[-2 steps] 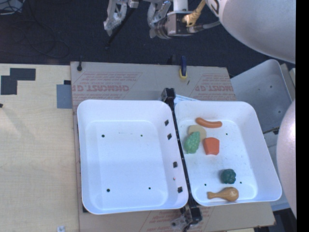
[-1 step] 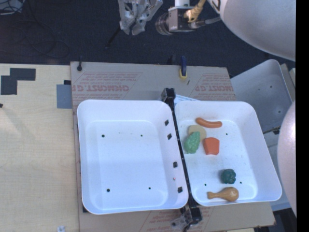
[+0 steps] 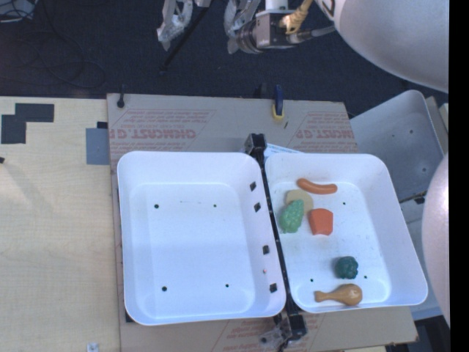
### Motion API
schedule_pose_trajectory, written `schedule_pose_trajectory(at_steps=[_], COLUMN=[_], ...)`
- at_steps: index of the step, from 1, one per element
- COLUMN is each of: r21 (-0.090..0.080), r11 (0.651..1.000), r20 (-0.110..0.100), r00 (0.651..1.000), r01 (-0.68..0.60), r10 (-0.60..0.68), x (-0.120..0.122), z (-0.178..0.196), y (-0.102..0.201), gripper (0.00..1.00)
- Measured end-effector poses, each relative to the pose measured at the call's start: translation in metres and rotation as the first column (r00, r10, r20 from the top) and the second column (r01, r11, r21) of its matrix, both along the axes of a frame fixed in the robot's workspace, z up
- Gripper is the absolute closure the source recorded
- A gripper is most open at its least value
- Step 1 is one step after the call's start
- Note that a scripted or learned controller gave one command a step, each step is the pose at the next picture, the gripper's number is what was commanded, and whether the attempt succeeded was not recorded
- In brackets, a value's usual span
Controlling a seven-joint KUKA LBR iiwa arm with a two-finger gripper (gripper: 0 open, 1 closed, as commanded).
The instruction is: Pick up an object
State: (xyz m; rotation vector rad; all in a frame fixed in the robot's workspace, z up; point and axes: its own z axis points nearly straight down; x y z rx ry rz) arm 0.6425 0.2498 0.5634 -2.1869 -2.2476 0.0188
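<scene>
The right bin holds a sausage, green lump, orange block, dark broccoli and drumstick. The claw hangs open above the desk.

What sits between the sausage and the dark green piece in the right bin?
In the camera view, an orange block lies between the sausage and the dark green piece.

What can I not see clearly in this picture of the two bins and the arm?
- Gripper: in the camera view it sits at the top edge against a dark floor, partly cut off; nothing can be made out in it.
- Beige piece: the green toy overlaps it, so its shape is unclear.
- Dark green lump: too small to identify.
- Clamp at the bottom edge: cut off.
</scene>
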Motion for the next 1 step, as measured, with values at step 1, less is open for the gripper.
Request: schedule_pose_trajectory(at_steps=[1], r21=[0.000], r11=[1.000], r20=[0.001], r00=[1.000], r01=[-0.006], r10=[0.006], x=[-0.0001], z=[0.0093], y=[0.0020], gripper=[1.00])
